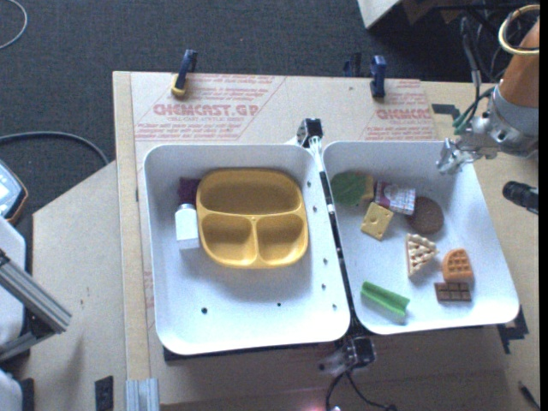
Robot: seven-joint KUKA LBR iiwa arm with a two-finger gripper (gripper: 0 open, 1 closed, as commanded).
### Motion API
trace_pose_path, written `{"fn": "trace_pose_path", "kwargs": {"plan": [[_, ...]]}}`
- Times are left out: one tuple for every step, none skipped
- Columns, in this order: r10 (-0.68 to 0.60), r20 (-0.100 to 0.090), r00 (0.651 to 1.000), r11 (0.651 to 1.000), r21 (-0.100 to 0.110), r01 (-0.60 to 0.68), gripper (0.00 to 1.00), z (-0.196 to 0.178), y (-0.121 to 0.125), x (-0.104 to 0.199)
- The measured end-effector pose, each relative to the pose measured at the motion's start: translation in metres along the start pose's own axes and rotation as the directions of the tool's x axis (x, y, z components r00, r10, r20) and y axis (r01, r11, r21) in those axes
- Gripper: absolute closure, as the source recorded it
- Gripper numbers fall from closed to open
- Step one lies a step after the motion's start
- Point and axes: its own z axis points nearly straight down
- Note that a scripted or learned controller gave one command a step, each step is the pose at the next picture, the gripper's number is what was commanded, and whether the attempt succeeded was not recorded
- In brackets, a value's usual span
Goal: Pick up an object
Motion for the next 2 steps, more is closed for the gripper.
{"fn": "trace_pose_path", "kwargs": {"plan": [[-0.003, -0.001, 1.0, 1.0, 0.0, 0.003, 1.0, -0.05, 0.006, 0.008], [-0.002, -0.002, 1.0, 1.0, 0.002, 0.002, 1.0, -0.069, 0.007, 0.007]]}}
